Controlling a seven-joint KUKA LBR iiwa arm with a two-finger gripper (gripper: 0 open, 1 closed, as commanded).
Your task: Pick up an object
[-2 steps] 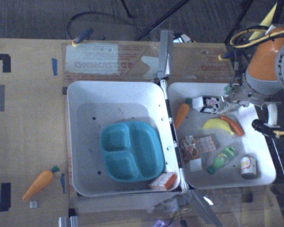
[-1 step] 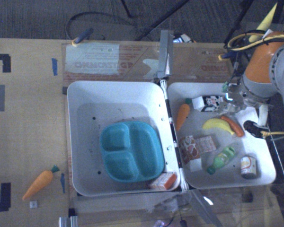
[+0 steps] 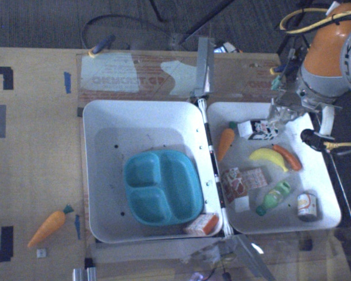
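Here, two shallow white plastic bins sit side by side; the right bin (image 3: pixel 330 206) holds loose pick targets: an orange toy carrot (image 3: pixel 225 142), a yellow toy banana (image 3: pixel 269 157), a green plastic bottle (image 3: pixel 274 197). The grey arm's two-finger gripper (image 3: pixel 279 117) hangs at that bin's far edge above a small black-and-white carton (image 3: pixel 262 129), apparently lining up a grasp. Whether it is spread or closed cannot be told, and nothing visibly sits in its grip.

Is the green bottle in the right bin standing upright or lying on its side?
Lying on its side. The green bottle shows its full length across the right bin's floor, with its cap end pointing toward the lower left.
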